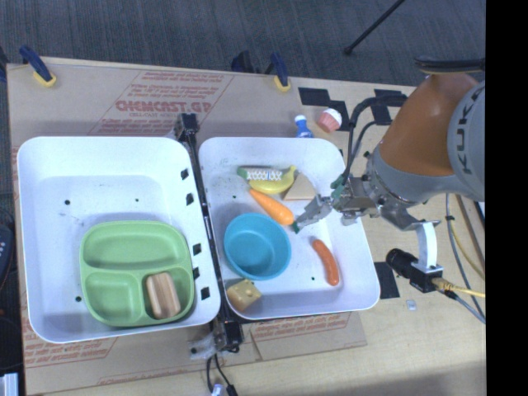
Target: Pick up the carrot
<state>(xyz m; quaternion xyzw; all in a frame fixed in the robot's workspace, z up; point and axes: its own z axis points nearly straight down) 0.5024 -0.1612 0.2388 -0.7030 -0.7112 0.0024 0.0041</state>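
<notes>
One carrot [273,206] lies just left of hand [307,218]; hand's openness unclear, nothing visibly held.

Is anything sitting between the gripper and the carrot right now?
Nothing visible. The gripper is right at the carrot's right end in the right bin. The blue bowl sits just below the carrot and the banana just above, both beside the approach.

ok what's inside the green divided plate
A brown bread roll sits in the lower right compartment of the green divided plate. The other compartments show bare green; nothing covers them.
</notes>
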